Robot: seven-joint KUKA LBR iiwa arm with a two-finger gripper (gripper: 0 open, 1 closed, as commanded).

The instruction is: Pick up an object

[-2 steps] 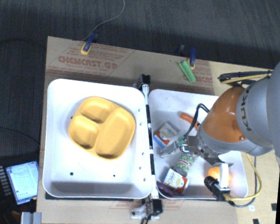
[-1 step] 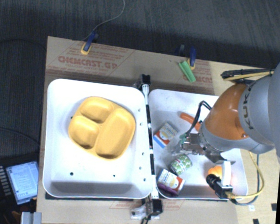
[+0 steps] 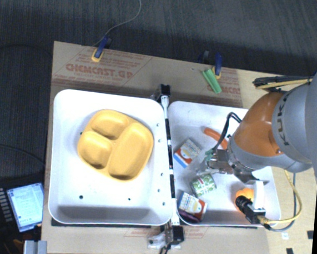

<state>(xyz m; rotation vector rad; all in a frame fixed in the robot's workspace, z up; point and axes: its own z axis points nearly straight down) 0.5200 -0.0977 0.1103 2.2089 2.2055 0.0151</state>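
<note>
Pick looked not done yet. Gripper [image 3: 213,162] was low in the right bin [image 3: 173,117], just above the green can [image 3: 203,184]; couldn't tell if anything was gripped. Can lay near bin middle, carton [image 3: 188,152] just beside, red-blue pack [image 3: 192,206] at the front wall, orange piece [image 3: 245,191] by the wrist. Crowded, little room. Left bin [image 3: 62,142] carried the yellow tray [image 3: 115,143], well apart.
</note>
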